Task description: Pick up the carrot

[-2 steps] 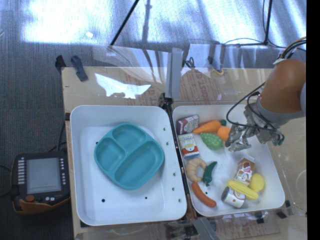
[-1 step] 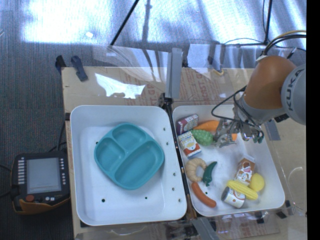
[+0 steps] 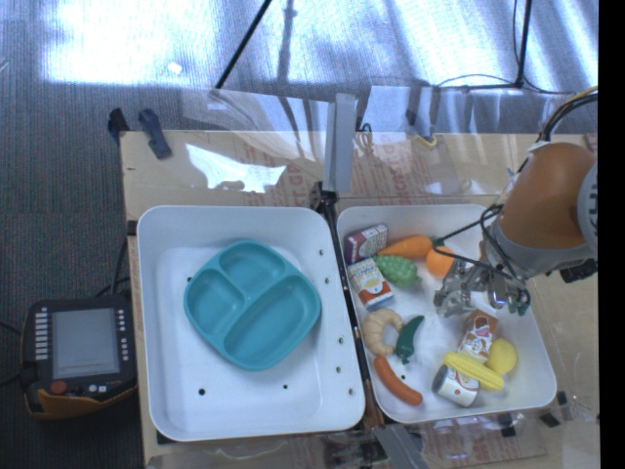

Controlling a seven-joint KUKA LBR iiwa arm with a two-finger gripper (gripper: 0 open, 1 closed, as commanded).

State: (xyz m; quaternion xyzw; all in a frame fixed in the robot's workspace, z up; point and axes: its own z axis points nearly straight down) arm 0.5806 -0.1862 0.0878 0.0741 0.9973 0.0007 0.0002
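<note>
The gripper, its grip state unreadable, hovered beside the carrot, ringed by a green leafy toy, cartons and corn.

A pale wooden table on dark carpet, lit by bright window light.

The dark grey ribbed carpet floor spreads well to the far left of the gripper and beyond the table's back edge, where broad patches of bluish-white daylight fall across it, striped with thin shadows. Two black tripod legs slant down through that light, up and left of the gripper, and a slim black stand pole rises almost straight above it. On the floor to the far left, lower than the gripper, lies a black and orange handheld control pendant with a grey screen.
</note>
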